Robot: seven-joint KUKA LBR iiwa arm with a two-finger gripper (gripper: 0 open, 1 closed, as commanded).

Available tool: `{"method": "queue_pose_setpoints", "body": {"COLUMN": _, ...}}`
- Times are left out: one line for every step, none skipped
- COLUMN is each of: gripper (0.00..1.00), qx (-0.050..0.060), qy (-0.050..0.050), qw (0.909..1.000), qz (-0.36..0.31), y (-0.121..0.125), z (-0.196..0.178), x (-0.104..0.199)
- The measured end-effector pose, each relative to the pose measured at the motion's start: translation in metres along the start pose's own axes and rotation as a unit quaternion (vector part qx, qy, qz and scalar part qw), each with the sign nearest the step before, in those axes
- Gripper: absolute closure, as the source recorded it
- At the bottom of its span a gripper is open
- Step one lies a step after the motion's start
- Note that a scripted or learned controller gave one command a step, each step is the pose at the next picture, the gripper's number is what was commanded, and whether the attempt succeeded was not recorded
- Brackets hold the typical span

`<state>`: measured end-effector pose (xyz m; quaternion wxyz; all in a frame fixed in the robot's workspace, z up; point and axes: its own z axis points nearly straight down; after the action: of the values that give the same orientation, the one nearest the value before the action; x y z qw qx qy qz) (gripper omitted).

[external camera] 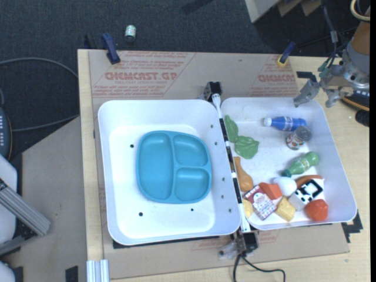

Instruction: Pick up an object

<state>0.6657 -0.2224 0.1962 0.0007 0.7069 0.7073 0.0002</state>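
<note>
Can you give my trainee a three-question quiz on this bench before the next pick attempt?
1. True or false: the blue three-compartment plastic plate lies in the left white bin.
2. Which item lies nearest the end effector? A) blue plastic bottle with white cap B) red round toy C) green leaf-shaped toy
3. Fill in: the end effector sits over the ___ corner of the right white bin, as seen by the camera.

Key: 1 true; 2 A; 3 upper right.
</note>
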Motion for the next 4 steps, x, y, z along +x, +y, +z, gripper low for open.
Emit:
{"method": "queue_pose_setpoints", "body": {"gripper": 0.00, "qx": 0.002, "qy": 0.001, "qw": 1.0000, "qz": -0.001, "y": -0.027, "z": 0.112, "x": 0.046}}
{"method": "queue_pose_setpoints", "body": {"gripper": 1.00, "qx": 0.008, "qy": 0.003, "qw": 1.0000, "qz": 0.000, "y": -0.029, "z": 0.104, "x": 0.046}}
{"method": "queue_pose_setpoints", "body": {"gripper": 1.00, "qx": 0.002, "qy": 0.001, "qw": 1.0000, "qz": 0.000, "y": -0.014, "z": 0.107, "x": 0.101}}
{"method": "queue_pose_setpoints", "body": {"gripper": 0.00, "qx": 0.002, "qy": 0.001, "qw": 1.0000, "qz": 0.000, "y": -0.014, "z": 0.107, "x": 0.101}}
